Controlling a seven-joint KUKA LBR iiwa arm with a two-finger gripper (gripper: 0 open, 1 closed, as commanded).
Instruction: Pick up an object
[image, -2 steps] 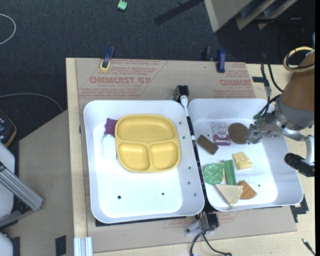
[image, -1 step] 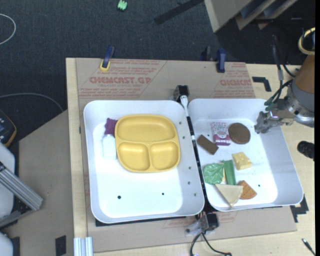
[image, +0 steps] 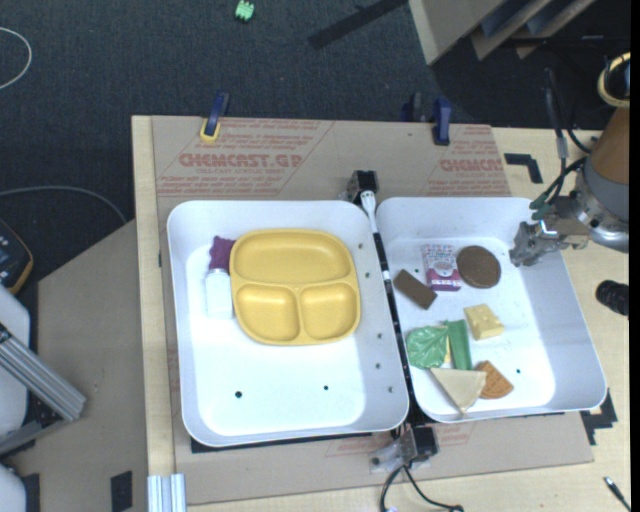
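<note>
The grey two-finger gripper (image: 528, 248) hovered over the right white bin's (image: 560, 310) edge, finger state indeterminate. A clean pick required centring above the round brown disc (image: 479, 266).

Bright, even overhead light; soft shadows, slightly blurry.

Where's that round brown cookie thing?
The round brown cookie lies in the right bin, toward its far side, just right of a small pink-and-white packet.
</note>
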